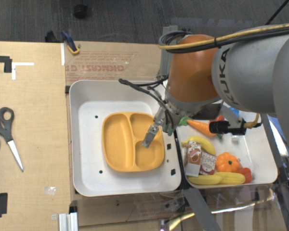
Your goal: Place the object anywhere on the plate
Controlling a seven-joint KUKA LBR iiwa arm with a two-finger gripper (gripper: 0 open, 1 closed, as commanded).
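Over the plate (119, 146), the pincer (150, 139) hangs.

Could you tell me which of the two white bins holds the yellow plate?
The left bin holds the plate; the right bin holds toy food.

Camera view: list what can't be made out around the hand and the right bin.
- Hand over the yellow divided plate: too small and blurred to tell whether it holds anything.
- Right bin: its far half is hidden by the arm.
- Toy carrot: its far end is covered by the arm.
- Small carton: label too small to read.
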